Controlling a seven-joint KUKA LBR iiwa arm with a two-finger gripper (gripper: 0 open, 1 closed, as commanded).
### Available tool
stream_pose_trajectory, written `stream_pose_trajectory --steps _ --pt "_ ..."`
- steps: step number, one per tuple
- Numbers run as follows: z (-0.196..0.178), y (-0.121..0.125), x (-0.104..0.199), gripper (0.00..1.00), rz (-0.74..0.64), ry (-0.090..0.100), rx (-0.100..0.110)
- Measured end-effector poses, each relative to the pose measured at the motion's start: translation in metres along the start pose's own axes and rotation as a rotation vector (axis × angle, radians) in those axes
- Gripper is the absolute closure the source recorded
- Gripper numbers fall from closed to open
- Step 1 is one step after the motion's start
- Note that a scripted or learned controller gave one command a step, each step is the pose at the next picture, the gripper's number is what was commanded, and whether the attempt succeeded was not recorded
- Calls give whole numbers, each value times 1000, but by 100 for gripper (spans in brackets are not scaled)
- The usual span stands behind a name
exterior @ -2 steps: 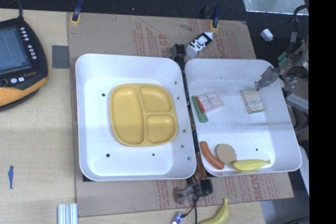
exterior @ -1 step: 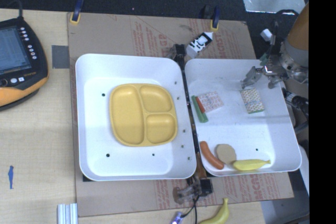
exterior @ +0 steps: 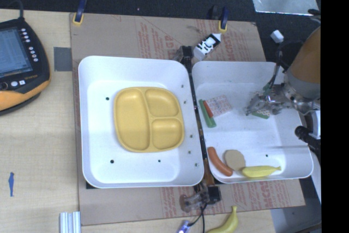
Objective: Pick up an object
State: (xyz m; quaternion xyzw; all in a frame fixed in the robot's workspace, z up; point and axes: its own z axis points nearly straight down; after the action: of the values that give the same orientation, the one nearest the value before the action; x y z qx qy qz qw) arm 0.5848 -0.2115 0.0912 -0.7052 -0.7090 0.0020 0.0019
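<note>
Gripper: the gripper (exterior: 260, 108) is low in the right bin (exterior: 289, 158), near its right wall and towards the far side; whether it is apart or closed cannot be told from this slant.
Green piece: a small green thing (exterior: 265, 114) lies on the bin floor right at the gripper's tip, mostly covered by it; contact cannot be made out.
Right bin, near edge: a reddish sausage (exterior: 220, 162) at the near left corner, a tan rounded piece (exterior: 235, 159) just beside it, then a yellow banana (exterior: 260, 171) along the near wall.
Right bin, left wall: a green stick (exterior: 209, 119) and a red stick (exterior: 206, 108) lying together, with a pale pinkish packet (exterior: 221, 105) just beside them.
Left bin: the left bin (exterior: 98, 172) holds a yellow divided plate (exterior: 148, 118) with three compartments, lying flat in the middle.
Around: a brown sheet (exterior: 136, 35) lies under both bins, held by blue clamps (exterior: 80, 11) at its far edge.
Bench, left edge: a handheld pendant with a screen (exterior: 16, 63).
Bench, near edge: a second banana (exterior: 229, 221) lies outside the bins.
Between the bins, far edge: a black-and-white tag (exterior: 207, 45).
</note>
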Motion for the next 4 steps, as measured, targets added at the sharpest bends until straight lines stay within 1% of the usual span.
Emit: stream_pose_trajectory --steps 1,2,3,4 --pt "-28 49 33 0 2 1 -4" --pt "-5 24 22 0 -1 -3 -11" --pt "-22 72 65 0 2 1 -5" --pt "-102 72 142 0 1 2 -5"
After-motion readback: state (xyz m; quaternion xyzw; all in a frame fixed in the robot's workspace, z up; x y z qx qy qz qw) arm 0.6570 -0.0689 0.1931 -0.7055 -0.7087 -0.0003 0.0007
